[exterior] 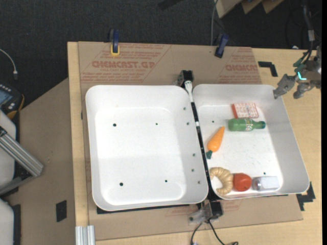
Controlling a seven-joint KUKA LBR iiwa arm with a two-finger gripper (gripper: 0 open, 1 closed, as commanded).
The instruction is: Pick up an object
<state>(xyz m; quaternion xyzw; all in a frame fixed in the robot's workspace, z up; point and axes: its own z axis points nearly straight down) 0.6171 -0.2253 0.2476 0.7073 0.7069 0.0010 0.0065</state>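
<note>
The tool hangs at the far right, just past the upper right corner of the right bin. Its fingers look spread apart with nothing between them, though it is small and partly cut off at the edge, so that is a fair guess rather than a clear reading.

All the candidates lie in the right bin. A carrot rests near the left wall, tilted. Above it to the right lies a green bottle on its side, touching or just below a red-patterned box. Along the near wall sit a croissant, a red ball-like thing and a clear bottle — packed close, each touching the next.

The carrot seems the easiest pick: well apart from the rest, probably light, stiff plastic. Its taper may slip, so a grip across the thick middle is best. The green bottle is round and may roll — take it across the body. The near-wall cluster leaves little finger room.
</note>
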